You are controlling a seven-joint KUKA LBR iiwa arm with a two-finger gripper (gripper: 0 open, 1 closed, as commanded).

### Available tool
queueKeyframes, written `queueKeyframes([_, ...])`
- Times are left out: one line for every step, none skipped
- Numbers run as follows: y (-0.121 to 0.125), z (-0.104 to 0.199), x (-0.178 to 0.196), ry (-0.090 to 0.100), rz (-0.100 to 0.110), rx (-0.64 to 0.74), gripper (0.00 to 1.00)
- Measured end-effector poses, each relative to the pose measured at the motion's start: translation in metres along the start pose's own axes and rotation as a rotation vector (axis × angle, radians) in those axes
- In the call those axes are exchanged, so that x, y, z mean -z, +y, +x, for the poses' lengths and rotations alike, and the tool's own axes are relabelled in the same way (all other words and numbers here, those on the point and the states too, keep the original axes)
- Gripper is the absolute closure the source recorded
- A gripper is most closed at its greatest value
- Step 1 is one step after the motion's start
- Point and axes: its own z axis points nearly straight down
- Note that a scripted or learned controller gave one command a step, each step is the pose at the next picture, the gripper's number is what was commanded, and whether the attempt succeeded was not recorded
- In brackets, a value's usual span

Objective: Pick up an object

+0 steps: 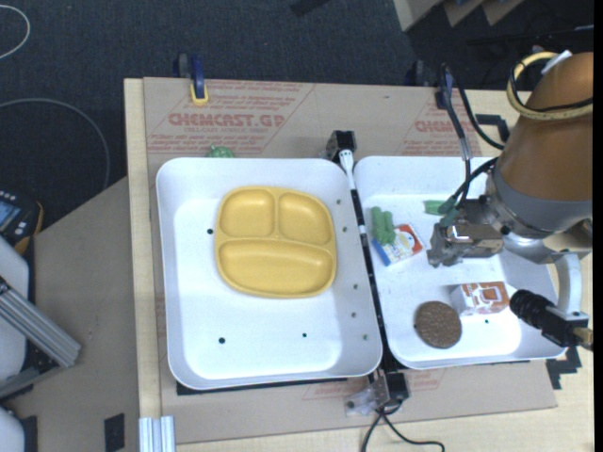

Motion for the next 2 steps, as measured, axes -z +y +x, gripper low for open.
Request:
queueKeyframes([0.002, 0.049, 0.06, -0.003, -0.017, -0.003, 1.0])
queueKeyframes([0.002, 0.109, 0.097, -0.002, -0.017, 0.0, 1.0])
